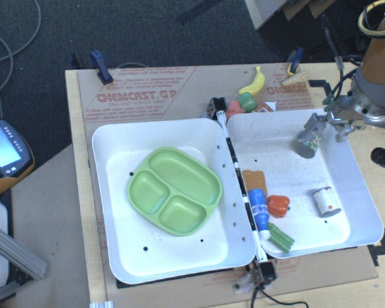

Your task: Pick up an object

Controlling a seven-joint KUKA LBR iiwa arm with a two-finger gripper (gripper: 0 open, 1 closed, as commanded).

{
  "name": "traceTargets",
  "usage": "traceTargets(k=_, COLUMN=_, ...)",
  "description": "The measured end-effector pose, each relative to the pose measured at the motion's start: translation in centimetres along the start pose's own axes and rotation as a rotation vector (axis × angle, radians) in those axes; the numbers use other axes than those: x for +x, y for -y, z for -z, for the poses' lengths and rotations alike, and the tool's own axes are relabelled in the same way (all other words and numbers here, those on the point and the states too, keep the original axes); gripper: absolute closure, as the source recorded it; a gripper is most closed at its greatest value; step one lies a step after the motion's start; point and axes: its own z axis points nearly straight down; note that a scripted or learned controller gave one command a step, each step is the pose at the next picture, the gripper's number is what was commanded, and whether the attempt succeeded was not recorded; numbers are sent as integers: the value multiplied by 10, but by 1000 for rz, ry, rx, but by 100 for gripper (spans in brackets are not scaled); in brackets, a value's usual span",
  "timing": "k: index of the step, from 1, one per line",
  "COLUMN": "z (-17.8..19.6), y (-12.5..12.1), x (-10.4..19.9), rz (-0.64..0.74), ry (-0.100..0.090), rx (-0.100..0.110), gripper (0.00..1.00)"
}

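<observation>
Camera view, from above and at a slant: the arm comes in from the right edge, its orange band at the top right corner, and the gripper (310, 138) hangs over the far part of the right bin (350, 173), near that bin's back wall. The end of the hand is a blurred grey mass; I cannot tell how far it is open, nor whether anything is in it or whether it touches the bin floor.

In the right bin, a small white cylinder (326, 201) lies on its side toward the right, well apart from the hand. An orange-red pepper-like toy (278, 205) sits near the middle, just beside a blue and white tube (258, 211) that lies along the wall between the bins. A brown flat piece (253, 179) lies at the tube's far end, and a green piece (280, 238) lies at its near end.

The left bin (114, 155) bears a green divided plate (175, 190) with three compartments.

Behind the bins, on the brown board (143, 91), lie a yellow banana toy (254, 84) and a green and red toy (244, 103), beside each other. Two blue clamps (100, 66) grip the board's far edge.
</observation>
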Motion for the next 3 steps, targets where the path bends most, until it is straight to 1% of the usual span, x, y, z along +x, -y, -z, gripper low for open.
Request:
traceTargets(k=1, z=-140, y=-19, x=-64, rz=-2, ry=-10, rx=1, gripper=0)
traceTargets(k=2, z=-144, y=-73, x=-10, rz=6, ry=2, rx=-7, gripper=0)
traceTargets(k=3, z=-133, y=-72, x=-14, rz=3, ry=3, rx=-7, gripper=100)
